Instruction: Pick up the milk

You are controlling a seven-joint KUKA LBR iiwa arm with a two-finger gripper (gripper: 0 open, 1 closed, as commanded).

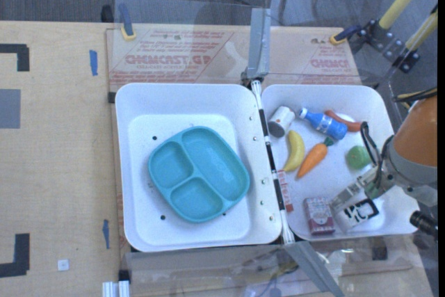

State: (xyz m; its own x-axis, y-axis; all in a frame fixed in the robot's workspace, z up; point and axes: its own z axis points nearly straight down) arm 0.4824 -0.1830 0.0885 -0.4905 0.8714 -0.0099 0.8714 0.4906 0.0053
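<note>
The milk looks like the small red-and-white carton [318,213], lying flat in the front part of the right bin [389,108], near the divider. My gripper [356,204] hangs low over that bin's front, just right of the carton and close beside it. Nothing shows held in it. The grey arm with its orange band [417,139] comes in from the right edge above it.
Further back in the right bin lie a blue bottle [324,123], a white cup [280,120], a banana [295,151], a carrot [312,159], a green ball [358,156] and a red sausage [345,123]. The left bin [132,149] holds a teal divided plate [199,173].
</note>
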